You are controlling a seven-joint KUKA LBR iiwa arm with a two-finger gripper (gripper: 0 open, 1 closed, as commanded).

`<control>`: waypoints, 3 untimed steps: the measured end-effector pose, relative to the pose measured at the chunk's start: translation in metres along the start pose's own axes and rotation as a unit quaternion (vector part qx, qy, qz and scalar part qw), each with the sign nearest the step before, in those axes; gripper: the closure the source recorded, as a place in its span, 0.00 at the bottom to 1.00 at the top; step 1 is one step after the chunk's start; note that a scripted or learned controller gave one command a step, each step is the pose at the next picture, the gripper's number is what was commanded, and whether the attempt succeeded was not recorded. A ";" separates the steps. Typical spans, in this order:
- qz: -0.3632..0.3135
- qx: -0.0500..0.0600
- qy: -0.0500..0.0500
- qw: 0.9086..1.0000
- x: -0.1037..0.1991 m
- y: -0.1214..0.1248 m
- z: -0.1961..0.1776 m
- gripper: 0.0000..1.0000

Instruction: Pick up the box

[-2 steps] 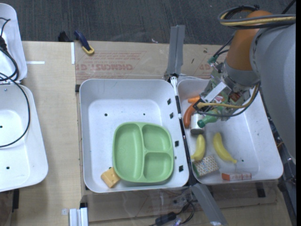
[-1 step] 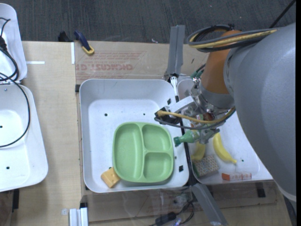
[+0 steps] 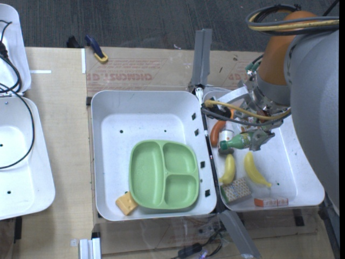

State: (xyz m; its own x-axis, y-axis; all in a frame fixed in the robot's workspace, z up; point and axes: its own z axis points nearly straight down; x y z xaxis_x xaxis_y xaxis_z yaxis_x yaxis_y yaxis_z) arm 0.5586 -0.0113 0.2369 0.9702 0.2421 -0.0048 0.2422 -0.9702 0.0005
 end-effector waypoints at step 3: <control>-0.079 0.000 -0.001 0.997 -0.047 -0.148 0.062 1.00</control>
State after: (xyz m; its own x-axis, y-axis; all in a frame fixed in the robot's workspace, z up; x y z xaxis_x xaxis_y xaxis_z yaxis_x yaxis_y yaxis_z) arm 0.4770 0.1210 0.1748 0.9203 0.3911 -0.0061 0.3911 -0.9204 -0.0009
